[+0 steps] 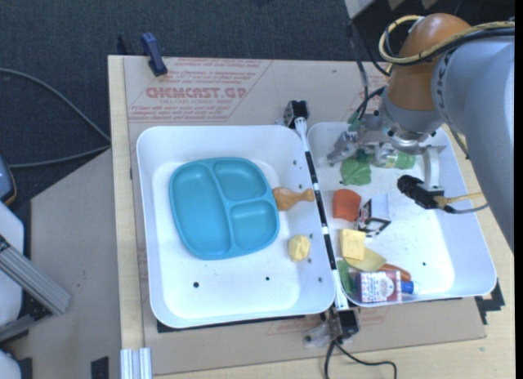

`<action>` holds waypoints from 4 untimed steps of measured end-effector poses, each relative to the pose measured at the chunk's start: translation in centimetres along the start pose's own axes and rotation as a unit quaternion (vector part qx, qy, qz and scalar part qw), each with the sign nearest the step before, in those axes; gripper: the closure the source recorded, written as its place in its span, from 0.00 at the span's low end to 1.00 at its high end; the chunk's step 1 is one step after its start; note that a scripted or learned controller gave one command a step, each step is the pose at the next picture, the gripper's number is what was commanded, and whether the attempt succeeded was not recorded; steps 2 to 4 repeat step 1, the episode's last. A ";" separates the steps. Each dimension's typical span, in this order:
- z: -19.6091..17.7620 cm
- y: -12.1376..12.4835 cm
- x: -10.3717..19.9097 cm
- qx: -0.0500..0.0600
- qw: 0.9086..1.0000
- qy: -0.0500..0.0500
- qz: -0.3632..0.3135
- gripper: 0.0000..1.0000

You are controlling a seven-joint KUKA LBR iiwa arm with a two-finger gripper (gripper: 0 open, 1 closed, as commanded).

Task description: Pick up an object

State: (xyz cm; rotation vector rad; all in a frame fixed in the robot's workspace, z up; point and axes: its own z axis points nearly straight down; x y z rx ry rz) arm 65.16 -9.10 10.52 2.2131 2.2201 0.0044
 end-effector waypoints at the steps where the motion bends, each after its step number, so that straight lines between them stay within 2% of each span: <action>1: -1.0 0.1 0.0 -0.001 1.000 0.000 0.000 1.00; 4: -1.0 0.1 0.0 -0.001 1.000 0.000 0.000 1.00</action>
